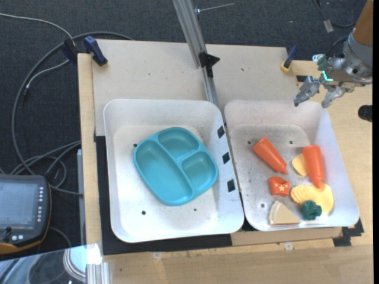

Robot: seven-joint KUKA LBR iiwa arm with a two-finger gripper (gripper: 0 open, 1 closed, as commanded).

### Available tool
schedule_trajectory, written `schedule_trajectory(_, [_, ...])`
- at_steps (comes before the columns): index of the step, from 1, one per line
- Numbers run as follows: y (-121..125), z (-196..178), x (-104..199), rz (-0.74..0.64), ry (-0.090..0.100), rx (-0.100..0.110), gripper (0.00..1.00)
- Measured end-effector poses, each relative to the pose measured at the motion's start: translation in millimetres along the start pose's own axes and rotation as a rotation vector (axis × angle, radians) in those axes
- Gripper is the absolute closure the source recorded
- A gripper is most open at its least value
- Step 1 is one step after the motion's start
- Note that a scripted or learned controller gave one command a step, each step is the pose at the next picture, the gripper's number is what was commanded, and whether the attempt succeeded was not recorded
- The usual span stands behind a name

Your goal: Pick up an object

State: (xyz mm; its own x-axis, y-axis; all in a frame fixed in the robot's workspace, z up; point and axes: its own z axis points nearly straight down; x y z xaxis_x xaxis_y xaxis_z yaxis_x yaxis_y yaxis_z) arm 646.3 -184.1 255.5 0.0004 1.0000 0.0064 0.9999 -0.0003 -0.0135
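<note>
**Above the right bin's far rim: end effector spread and empty**

At the far right corner of the bench, the end effector (317,94) hangs over the rim of the right bin (260,112) with its two fingers spread apart and nothing between them. The toy food lies toward the bin's near right corner: an orange carrot (270,154), a second carrot (314,164), a small red piece (279,186), a green piece (310,209). The first carrot lies apart from the rest, likely light, stiff and smooth plastic; gripping across its thick middle seems safest against slipping.
</note>
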Motion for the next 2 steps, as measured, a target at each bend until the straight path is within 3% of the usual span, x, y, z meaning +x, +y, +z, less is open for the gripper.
schedule_trajectory(1, [0.9, -3.0, -0.1, 0.0, -0.001, -0.005, 0.0])
schedule_trajectory(2, [4.0, 43.4, 8.4, -0.003, -0.001, 0.001, 0.0])
